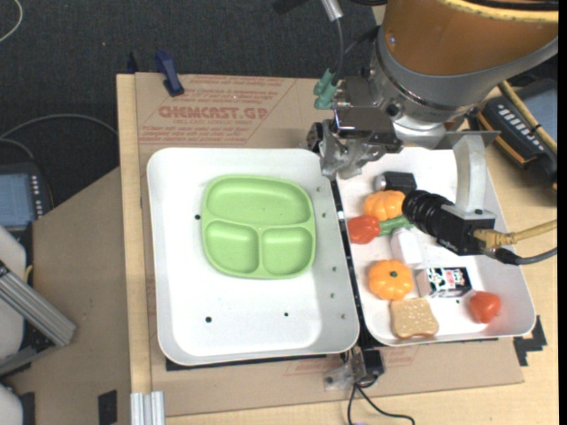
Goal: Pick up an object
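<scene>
My gripper [339,163] hangs over the far left corner of the right bin [512,282], close to the wall between the two bins. Nothing shows under or inside it. Toys lie in the right bin. An orange pumpkin [385,204] sits just right of and nearer than the gripper, with a red pepper [362,229] beside it. Further forward are a second orange pumpkin [391,279], a bread slice [414,319], a black-and-white carton [446,280], a white piece [407,247] and a red tomato [485,306].
The left bin [177,273] holds a green divided plate [259,226]. A small black block [396,181] lies behind the first pumpkin. The arm's large body looms over the right bin's far side. A cardboard sheet [213,104] lies behind the bins.
</scene>
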`<state>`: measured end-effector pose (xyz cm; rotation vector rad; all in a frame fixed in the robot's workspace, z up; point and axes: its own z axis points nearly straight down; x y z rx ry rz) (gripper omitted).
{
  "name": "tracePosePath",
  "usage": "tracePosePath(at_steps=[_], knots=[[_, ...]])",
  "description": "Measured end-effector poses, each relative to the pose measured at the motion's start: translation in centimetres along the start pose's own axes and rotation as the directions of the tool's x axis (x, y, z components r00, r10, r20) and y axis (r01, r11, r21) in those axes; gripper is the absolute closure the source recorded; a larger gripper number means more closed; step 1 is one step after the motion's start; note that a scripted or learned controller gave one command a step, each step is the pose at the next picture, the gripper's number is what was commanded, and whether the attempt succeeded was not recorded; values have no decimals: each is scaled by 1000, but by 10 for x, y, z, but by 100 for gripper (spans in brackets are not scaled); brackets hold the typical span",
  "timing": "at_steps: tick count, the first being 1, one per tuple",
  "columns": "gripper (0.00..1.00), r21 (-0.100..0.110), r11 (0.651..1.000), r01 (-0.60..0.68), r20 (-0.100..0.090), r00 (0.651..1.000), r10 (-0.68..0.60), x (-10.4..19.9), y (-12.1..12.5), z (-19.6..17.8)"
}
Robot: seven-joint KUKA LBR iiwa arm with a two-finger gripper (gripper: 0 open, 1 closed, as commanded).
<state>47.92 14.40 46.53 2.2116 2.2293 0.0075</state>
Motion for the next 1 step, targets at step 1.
tracePosePath(at_steps=[1], knots=[[100, 10, 1000, -16, 4, 1000, 16, -77, -1, 36]])
